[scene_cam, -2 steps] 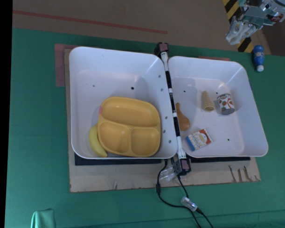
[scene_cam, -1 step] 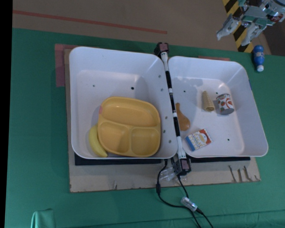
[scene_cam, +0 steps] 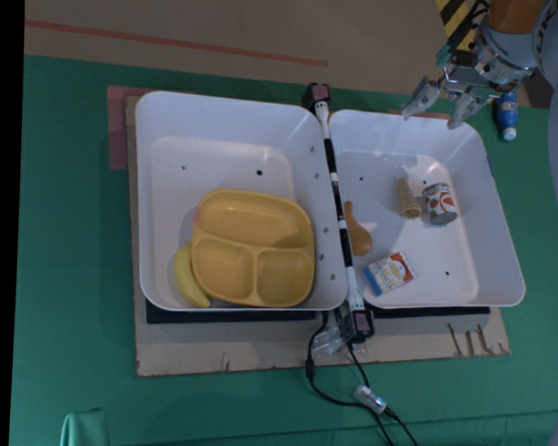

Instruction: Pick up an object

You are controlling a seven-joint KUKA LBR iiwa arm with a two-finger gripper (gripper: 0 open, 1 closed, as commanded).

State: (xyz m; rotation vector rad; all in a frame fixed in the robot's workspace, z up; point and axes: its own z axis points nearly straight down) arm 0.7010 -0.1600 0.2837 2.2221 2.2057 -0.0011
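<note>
My gripper [scene_cam: 440, 101] hangs over the far edge of the right bin [scene_cam: 497, 262], its two fingers spread open with nothing between them. Below it in that bin lie a small red and white can [scene_cam: 439, 203], a tan ice-cream cone [scene_cam: 407, 198], an orange pear-shaped toy [scene_cam: 356, 230] near the divider, and a small blue and white box [scene_cam: 389, 273] toward the front. All of these sit well in front of the gripper, apart from it.
The left bin [scene_cam: 162, 177] holds a yellow divided tray [scene_cam: 252, 248] with a banana [scene_cam: 187, 278] tucked at its left side. A small blue bottle [scene_cam: 507, 117] lies on the green cloth beyond the right bin. Cables [scene_cam: 347, 375] trail off the front edge.
</note>
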